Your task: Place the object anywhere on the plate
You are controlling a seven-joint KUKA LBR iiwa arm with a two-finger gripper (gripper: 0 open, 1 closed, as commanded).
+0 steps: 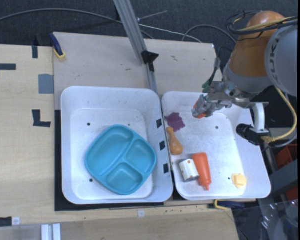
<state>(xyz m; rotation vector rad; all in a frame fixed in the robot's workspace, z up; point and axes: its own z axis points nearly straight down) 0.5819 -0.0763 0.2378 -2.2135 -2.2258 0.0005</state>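
Note:
A blue plate (121, 158) with three compartments lies in the left bin (70, 134). My gripper (202, 109) hangs over the upper left part of the right bin (250, 149), well to the right of the plate. A small red-orange bit (203, 115) shows right at its tip; whether it is held is unclear. In the right bin lie a purple piece (175, 120), a yellow-orange squash-shaped toy (175, 142), a white can (188, 169), an orange carrot-like toy (203, 170) and a small yellow piece (238, 180).
A grey metal post (132, 26) slants down to the bins' shared back corner. The raised divider (165, 139) between the bins lies between gripper and plate. A black fixture (250, 133) sits at the right bin's right rim.

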